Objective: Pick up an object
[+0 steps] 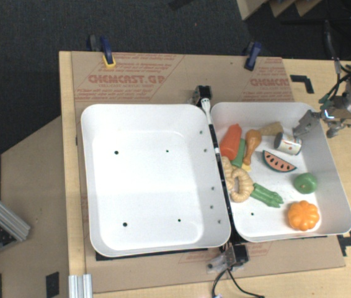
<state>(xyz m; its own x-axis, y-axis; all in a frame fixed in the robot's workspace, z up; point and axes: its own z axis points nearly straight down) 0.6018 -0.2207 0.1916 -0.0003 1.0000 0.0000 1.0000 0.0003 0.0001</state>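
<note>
The right bin [340, 188] holds several toy foods. There is a red-orange carrot [230, 141], a chicken drumstick [250, 143], a watermelon slice [279, 161], a green ball [305, 182], an orange pumpkin [302, 215], a green pod [266, 195], a beige pretzel [239, 184] and a small white block with a red end [288, 145]. My gripper [319, 126] hangs over the bin's far right corner, just right of the white block. It is open, with nothing between its fingers.
The left bin [151, 241] sits beside the right one, and a black divider strip [216, 160] runs between them. Both rest on a brown board [163, 79] held by blue clamps [107, 51]. Cables trail by the arm at the right edge.
</note>
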